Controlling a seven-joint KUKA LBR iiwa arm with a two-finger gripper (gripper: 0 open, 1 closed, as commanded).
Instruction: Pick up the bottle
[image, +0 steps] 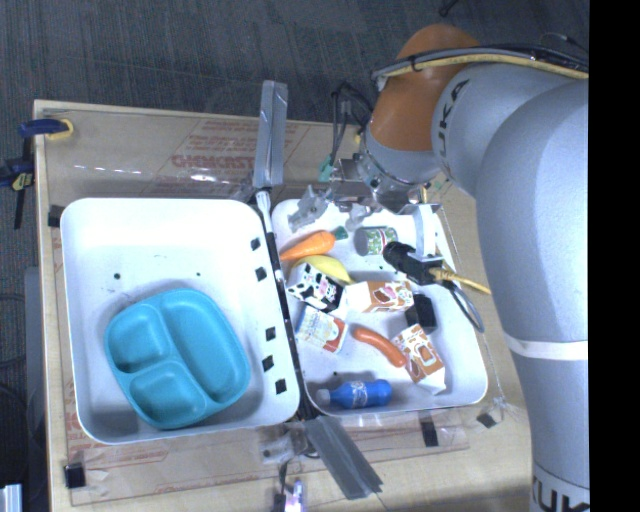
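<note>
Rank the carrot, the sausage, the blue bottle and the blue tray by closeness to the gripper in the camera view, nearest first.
From the gripper, at the right bin's far end:
1. Carrot, just below it in the picture.
2. Sausage, mid right bin.
3. Blue bottle, at that bin's near edge.
4. Blue tray, in the left bin.

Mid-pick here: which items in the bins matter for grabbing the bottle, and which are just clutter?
For the job:
- blue plastic bottle, lying on its side at the right bin's near edge
- gripper, over that bin's far end

Just lying about:
- orange carrot
- yellow banana
- red sausage
- black-and-white cow-print carton
- blue divided plastic tray, left bin
</note>
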